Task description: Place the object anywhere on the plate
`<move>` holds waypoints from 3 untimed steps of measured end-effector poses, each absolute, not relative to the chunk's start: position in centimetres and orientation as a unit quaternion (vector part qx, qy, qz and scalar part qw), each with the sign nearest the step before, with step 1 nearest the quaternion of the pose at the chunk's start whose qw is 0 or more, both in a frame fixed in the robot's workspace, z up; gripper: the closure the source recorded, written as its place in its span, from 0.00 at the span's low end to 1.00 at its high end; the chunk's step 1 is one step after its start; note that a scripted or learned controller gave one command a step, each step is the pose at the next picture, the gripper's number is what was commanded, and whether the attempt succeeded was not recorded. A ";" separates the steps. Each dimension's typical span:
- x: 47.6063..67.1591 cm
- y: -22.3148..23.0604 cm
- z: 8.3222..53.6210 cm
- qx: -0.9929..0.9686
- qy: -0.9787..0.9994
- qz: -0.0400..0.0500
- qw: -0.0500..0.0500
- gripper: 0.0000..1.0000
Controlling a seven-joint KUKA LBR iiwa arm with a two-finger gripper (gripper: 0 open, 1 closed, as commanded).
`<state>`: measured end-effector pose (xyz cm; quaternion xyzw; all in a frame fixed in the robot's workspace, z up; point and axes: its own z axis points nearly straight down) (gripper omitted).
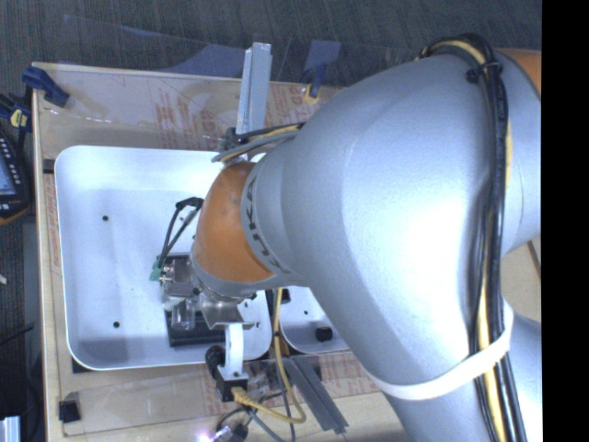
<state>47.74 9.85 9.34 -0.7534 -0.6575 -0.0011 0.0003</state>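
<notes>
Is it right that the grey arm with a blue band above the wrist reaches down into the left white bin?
Not quite: the band above the wrist is orange, not blue. The camera view shows it. The rest holds: the grey arm reaches down into the left shallow white bin.

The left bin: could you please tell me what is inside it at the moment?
Inside the left bin, the arm's wrist reaches down to the gripper near the front wall. Bare white floor lies to its left. Whatever lies beneath the arm, including any plate or object, is covered.

A wooden bench (120,399) stands on dark grey carpet (138,17).
</notes>
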 end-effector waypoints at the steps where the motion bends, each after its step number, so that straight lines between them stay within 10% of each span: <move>1: 47.5 17.0 17.2 -0.830 -0.558 0.002 0.002 1.00; 3: 53.6 8.9 19.0 -0.839 -0.544 0.002 0.001 1.00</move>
